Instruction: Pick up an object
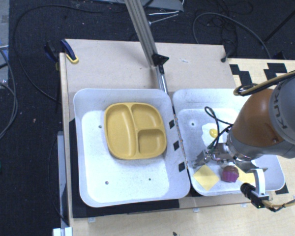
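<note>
Looking down at a slant, the camera view had the wooden bench [187, 58] across mid frame with two shallow white bins side by side. Left bin [88, 146] sat centre-left and held a yellow divided tray [135, 130], three compartments, lying flat in the bin's upper middle. Right bin [187, 102] sat at right of frame. Arm [265, 119], grey with an orange band, reached in from the right edge and covered much of that bin. Gripper [209, 155] was low over the right bin's lower left part; fingers looked like thin metal prongs pointing left, but how far apart they stood could not be told, and nothing was seen between them. Yellow flat block [206, 177] lay just below the gripper, near the bin's bottom left corner. Purple object [229, 174] lay just right of that block. Small yellow piece [214, 132] sat above the gripper, beside a black cable [214, 117]. Metal pole [142, 26] ran from top centre down to between the bins.
</note>
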`<action>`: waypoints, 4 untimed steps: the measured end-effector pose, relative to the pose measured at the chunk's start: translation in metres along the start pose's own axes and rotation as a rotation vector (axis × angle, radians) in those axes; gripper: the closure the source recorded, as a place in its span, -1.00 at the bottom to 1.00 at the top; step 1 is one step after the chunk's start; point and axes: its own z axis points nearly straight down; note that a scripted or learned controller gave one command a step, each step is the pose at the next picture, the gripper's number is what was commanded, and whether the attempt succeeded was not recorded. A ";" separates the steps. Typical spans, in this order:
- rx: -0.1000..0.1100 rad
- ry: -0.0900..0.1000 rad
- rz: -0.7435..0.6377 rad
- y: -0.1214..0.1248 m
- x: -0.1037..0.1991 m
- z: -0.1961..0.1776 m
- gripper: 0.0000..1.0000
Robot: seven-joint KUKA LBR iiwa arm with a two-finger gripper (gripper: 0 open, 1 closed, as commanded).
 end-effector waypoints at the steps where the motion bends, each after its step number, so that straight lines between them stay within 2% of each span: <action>1: -0.007 -0.002 0.003 0.002 -0.001 -0.014 1.00; 2: -0.002 0.000 -0.001 0.005 -0.011 -0.068 1.00; 4: -0.003 -0.001 -0.006 0.010 -0.010 -0.156 1.00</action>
